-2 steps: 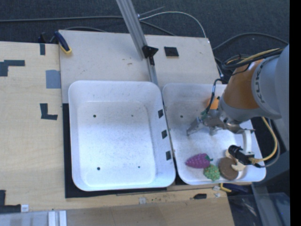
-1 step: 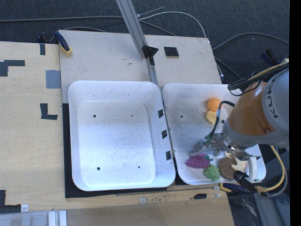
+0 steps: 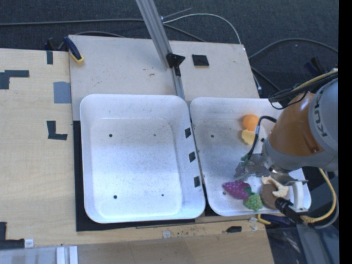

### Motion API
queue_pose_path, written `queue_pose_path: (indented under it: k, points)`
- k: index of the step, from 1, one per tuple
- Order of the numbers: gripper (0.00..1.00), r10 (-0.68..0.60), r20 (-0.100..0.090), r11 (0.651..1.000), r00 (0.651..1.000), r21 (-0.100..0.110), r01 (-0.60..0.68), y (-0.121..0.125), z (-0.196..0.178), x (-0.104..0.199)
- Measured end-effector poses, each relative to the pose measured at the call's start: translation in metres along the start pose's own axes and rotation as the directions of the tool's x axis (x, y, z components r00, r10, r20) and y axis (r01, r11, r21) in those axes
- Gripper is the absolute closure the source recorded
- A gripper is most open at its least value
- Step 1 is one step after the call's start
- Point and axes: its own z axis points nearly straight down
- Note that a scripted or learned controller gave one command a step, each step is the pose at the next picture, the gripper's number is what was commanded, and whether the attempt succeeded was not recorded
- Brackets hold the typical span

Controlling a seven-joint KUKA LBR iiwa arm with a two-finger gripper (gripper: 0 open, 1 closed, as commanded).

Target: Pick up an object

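Toys sit in the right bin [image 3: 220, 111]: an orange ball [image 3: 250, 121] and a yellow piece [image 3: 248, 136] at the far side, and purple grapes [image 3: 236, 189] and a green bumpy toy [image 3: 253, 202] at the near side. The left bin [image 3: 132, 106] on the bench [image 3: 33, 147] is white and bare. The arm [image 3: 300, 133] reaches in from the right, and its tool [image 3: 248, 166] hangs low just above the grapes. I cannot tell how the tool is set. I think the arm is at the reaching step, going for the grapes. Next it needs to drop straight down over them, pinch, then lift slowly.
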Motion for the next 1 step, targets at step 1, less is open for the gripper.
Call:
queue_pose_path:
  k: [1]
  points:
    - [1.00, -0.005, -0.003, 1.000, 1.000, 0.003, 0.005, 0.0408, 0.0019, 0.0450]
